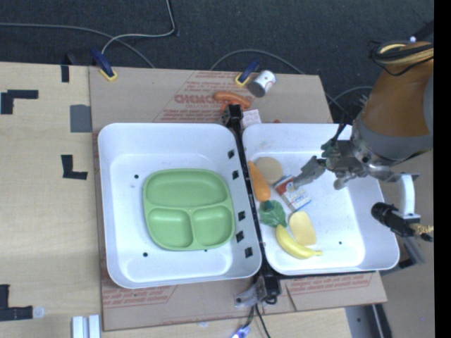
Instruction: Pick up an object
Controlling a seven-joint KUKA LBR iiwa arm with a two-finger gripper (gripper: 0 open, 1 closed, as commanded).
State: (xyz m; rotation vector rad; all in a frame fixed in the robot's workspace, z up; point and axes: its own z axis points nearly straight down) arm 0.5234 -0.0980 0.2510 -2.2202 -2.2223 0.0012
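a pale wooden bench fills the lower left, marked with dark tape pieces, and a sheet of printed cardboard lies on it under two shallow white bins. dark carpet with a thin white cable runs along the top. blue-and-yellow clamps grip the cardboard's far edge, and a small silver cylinder sits beside the second clamp, near an orange sausage-shaped toy lying on the cardboard.

the left bin holds a green divided plate, flat on its floor, with three compartments facing up. the right bin touches it along a black-clipped seam and holds the loose objects, all gathered toward its left side: a round tan piece near the seam, an orange carrot just beside it, a small red, white and blue packet in the middle, a green leafy toy below, a pale yellow piece and a banana nearest the front wall.

the arm reaches in from the right, its orange band above the grey wrist, leaning over the right bin's right half. the gripper points left and down, its tip just above the packet. whether its fingers are spread or pressed together i cannot tell, and nothing is seen pinched between them.
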